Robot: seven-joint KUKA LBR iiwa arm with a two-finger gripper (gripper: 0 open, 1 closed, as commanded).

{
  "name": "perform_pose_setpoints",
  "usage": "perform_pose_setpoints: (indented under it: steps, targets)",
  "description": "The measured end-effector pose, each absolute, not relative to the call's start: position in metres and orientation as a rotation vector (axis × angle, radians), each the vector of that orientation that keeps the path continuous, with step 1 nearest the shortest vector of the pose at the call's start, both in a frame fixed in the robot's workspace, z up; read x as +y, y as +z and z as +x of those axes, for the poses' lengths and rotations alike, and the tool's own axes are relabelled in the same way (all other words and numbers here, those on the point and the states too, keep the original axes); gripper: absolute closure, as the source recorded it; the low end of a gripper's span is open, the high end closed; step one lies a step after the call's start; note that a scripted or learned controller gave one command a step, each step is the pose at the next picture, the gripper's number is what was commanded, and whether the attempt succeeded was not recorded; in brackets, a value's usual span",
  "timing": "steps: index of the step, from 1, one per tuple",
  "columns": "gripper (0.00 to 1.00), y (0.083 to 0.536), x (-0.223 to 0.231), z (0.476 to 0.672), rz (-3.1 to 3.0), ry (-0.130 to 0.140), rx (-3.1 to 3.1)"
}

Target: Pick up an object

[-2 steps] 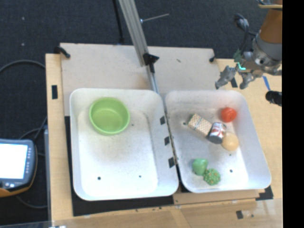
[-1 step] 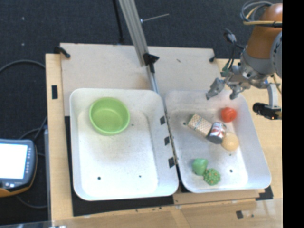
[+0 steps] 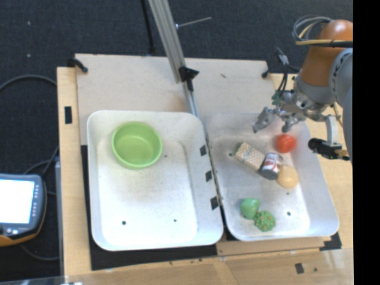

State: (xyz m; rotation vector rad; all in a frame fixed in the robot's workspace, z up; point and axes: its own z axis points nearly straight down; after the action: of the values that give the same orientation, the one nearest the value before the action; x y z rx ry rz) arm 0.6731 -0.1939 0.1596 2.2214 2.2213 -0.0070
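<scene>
My gripper (image 3: 275, 122) hangs open over the far part of the right bin (image 3: 320, 212), its two fingers spread with nothing between them. Just right of and below it lies a red tomato (image 3: 285, 142). Further toward the front sit a patterned tan box (image 3: 249, 155), a small can (image 3: 271, 165) and a pale yellow round fruit (image 3: 287, 177). Near the bin's front edge lie a green pepper (image 3: 249, 206) and a green broccoli-like piece (image 3: 265, 220).
The left bin (image 3: 148, 218) holds a green bowl (image 3: 137, 145) at its far left. A slanted metal pole (image 3: 172, 40) rises behind the bins. A tablet (image 3: 18, 206) lies off the bench at the left.
</scene>
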Motion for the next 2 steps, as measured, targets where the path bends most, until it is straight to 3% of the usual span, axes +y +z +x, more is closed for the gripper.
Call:
perform_pose_setpoints:
  steps: [1,2]
  targets:
    - [0.0,0.107,-0.195,0.672,2.222,-0.007,2.222]
    - [1.0,0.123,-0.197,0.674,2.213,-0.002,2.218]
